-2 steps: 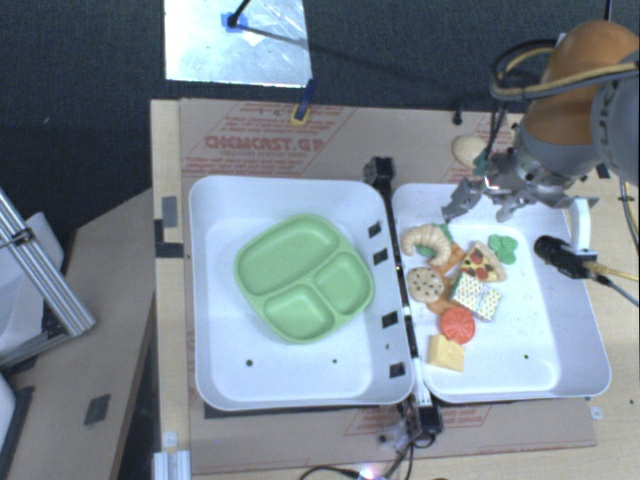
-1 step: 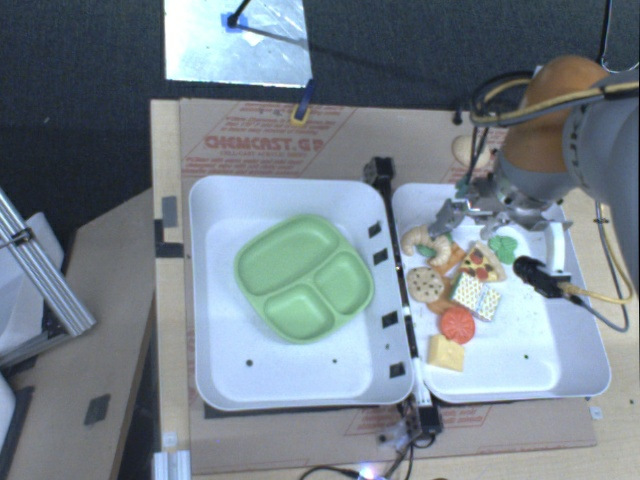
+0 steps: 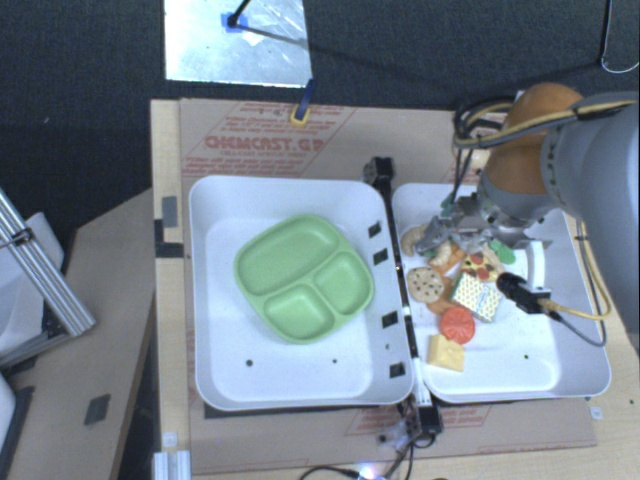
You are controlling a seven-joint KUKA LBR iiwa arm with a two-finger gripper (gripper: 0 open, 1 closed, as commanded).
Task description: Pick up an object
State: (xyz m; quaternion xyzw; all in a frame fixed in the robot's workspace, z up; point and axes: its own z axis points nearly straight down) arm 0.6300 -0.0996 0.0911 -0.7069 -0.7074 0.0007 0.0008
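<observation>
The right bin (image 3: 560,368) holds a heap of toy food near its left side. In the heap are a chocolate-chip cookie (image 3: 425,285), a red tomato (image 3: 458,324), a yellow cheese wedge (image 3: 446,353), a speckled cracker block (image 3: 476,296) and a pale round piece (image 3: 413,238). My gripper (image 3: 447,236) hangs low over the top of this heap, just above an orange piece (image 3: 447,259). The grey arm and its orange band come in from the upper right. Nothing can be made out between the fingers.
The left bin (image 3: 220,348) holds a green three-compartment plate (image 3: 303,277). A black divider with clips (image 3: 393,268) runs between the bins. A shiny foil sheet (image 3: 238,28) lies beyond the bench. A metal frame (image 3: 40,278) stands at far left.
</observation>
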